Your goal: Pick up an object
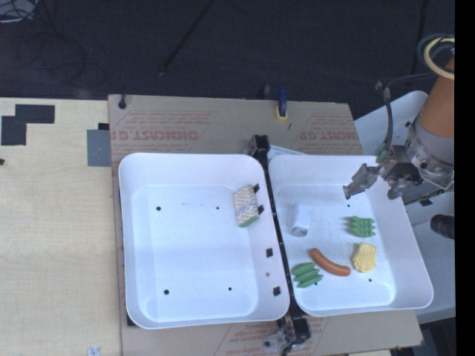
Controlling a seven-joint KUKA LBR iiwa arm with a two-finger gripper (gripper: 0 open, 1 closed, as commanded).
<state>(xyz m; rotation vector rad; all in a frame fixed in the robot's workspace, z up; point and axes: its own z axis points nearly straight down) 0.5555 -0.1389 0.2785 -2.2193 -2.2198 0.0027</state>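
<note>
Left bin [141,199]: patterned tan sponge block [246,205] at centre frame. Right bin [404,273]: white cylinder cup [300,219], green pea pod [306,274], orange sausage [329,262], yellow corn piece [364,257], green leafy piece [361,226]. My gripper [377,182] hovers upper right, fingers spread, holding nothing. Approach step; next I judge a descent onto the leafy piece.

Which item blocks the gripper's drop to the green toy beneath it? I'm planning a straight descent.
None that shows. The gripper hangs above the right bin's far side, open, with bare white floor between it and the green toy. The yellow corn lies nearer the camera, off that line.
</note>
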